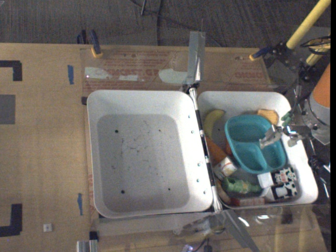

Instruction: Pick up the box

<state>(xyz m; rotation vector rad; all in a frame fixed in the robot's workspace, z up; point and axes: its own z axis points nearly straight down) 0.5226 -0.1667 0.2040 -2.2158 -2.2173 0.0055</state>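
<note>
Currently the gripper [271,136] hovers over the teal bowl [255,150] in the right bin [307,190], arm reaching in from the right edge; can't tell its state. The box [284,182], black-and-white patterned, lies in the near right corner of that bin, just beside the bowl. A yellow banana-like piece [213,123] sits against the divider, an orange piece [268,115] by the far edge. Left bin [142,100] alongside.

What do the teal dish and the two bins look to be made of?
The teal dish looks like moulded plastic: uniform colour, soft sheen, rounded rim. The left bin and right bin look like matte white plastic or coated metal; the view leaves that open.
</note>
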